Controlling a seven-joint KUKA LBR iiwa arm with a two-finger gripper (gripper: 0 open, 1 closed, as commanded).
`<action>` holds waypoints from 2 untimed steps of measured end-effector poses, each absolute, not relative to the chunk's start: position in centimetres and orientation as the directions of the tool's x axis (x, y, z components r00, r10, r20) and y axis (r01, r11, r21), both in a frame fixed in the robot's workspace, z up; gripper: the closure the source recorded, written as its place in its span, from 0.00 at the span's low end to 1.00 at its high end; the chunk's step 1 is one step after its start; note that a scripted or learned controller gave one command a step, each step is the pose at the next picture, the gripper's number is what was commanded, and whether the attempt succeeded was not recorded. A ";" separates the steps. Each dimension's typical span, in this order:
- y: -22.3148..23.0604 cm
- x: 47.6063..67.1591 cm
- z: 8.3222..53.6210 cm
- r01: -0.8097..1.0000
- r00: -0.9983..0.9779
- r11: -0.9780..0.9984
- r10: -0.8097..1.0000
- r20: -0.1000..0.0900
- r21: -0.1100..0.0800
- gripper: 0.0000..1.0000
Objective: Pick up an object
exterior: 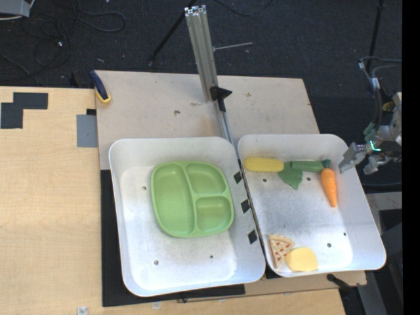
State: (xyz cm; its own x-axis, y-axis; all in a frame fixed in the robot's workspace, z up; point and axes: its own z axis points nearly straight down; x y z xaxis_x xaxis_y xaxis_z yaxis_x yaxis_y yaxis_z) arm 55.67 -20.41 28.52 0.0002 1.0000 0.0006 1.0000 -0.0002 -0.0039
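The right bin [367, 241] holds a yellow corn cob [264, 165] with a green husk [300, 171], an orange carrot [329, 187], a waffle-patterned piece [280, 249] and a round yellow item [302, 260]. My gripper [362, 159] hangs at that bin's upper right rim, just right of the carrot's top and above it. It is open, its two grey fingers spread with nothing between them. The rest of the arm runs off to the right.
The left bin [131, 241] carries a green divided plate [193, 198]. A metal post [203, 51] rises behind the bins, above the divider between them. A blue and yellow tool [100, 88] lies at the board's far left corner.
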 end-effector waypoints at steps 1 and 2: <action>-20.4 55.7 28.6 1.000 0.000 0.000 1.000 0.000 -0.001 0.00; -20.7 56.6 23.0 1.000 0.000 0.000 1.000 0.002 -0.007 0.00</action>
